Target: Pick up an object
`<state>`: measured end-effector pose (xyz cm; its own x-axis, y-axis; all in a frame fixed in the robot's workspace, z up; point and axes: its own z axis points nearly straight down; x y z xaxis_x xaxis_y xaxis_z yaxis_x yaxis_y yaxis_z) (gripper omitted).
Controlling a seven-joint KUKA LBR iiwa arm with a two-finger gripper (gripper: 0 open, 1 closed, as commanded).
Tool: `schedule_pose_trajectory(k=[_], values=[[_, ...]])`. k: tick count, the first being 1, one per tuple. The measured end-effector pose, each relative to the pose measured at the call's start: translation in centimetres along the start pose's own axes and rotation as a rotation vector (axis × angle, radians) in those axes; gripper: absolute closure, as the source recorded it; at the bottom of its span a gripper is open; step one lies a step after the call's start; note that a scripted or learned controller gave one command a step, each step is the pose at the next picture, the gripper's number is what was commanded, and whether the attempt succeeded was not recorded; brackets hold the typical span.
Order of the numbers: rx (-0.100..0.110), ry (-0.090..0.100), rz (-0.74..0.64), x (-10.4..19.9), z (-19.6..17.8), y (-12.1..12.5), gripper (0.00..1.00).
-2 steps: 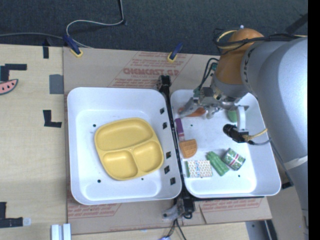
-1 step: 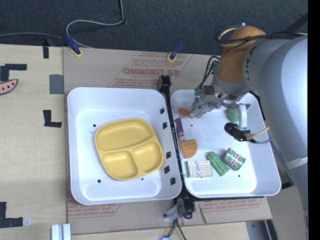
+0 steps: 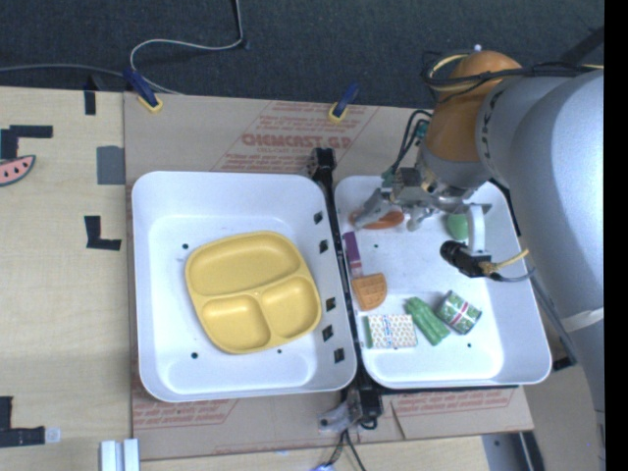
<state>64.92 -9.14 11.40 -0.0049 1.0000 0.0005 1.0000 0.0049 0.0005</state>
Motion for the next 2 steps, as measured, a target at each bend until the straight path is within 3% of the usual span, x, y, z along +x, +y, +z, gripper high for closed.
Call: schedule_pose_trajectory(k=[1, 2], values=[[0.001, 0.001, 0.0, 0.03, -0.93, -0.02, 1.0], [0.001, 0.001, 0.0, 0.03, -0.91, -0.03, 0.0]])
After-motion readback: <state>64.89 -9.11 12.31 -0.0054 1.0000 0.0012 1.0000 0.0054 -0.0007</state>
